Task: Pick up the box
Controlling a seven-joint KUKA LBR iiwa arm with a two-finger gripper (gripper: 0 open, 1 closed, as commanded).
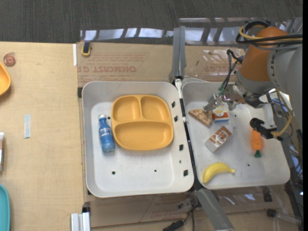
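The gripper is hovering just above a small carton in the right bin, its state I cannot tell, while the box is lying nearby, not yet lifted.

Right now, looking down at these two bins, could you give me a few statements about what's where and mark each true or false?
1. The yellow divided plate lies in the left bin. True.
2. The blue bottle stands in the right bin. False: it lies in the left bin, beside the plate.
3. The banana lies in the right bin. True.
4. The gripper hovers over the plate. False: it is over the right bin, near the small carton.
5. The brown box rests on the plate. False: it lies in the right bin.
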